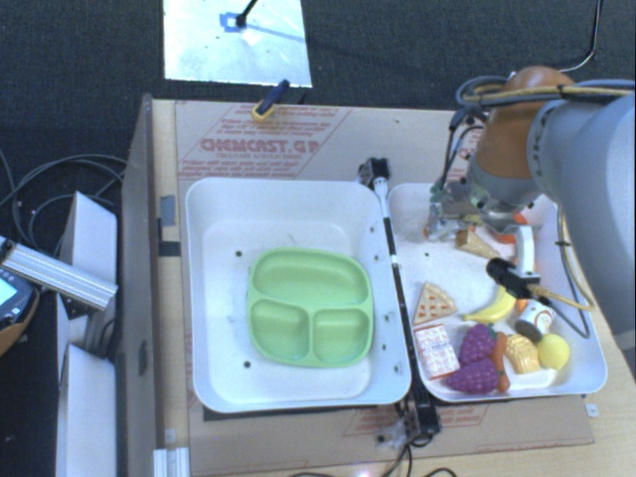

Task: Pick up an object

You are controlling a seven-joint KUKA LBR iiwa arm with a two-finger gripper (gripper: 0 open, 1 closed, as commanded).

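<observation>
My gripper (436, 225) hangs low over the far left part of the right bin (407, 207), close to its wall. A tan wedge of toy bread (478, 243) lies just to its right, with an orange piece (505, 237) beyond that. Nearer the front lie a pizza slice (432, 303), a banana (492, 309), purple grapes (475, 359), a red-and-white cracker (435, 349), a corn piece (522, 353) and a yellow lemon (554, 351). Whether anything sits in the gripper is hidden.
The left bin (214, 227) holds a green divided plate (310, 306). A black divider bar (390, 246) runs between the bins. The grey arm (586, 157) comes in from the right over the right bin's far corner.
</observation>
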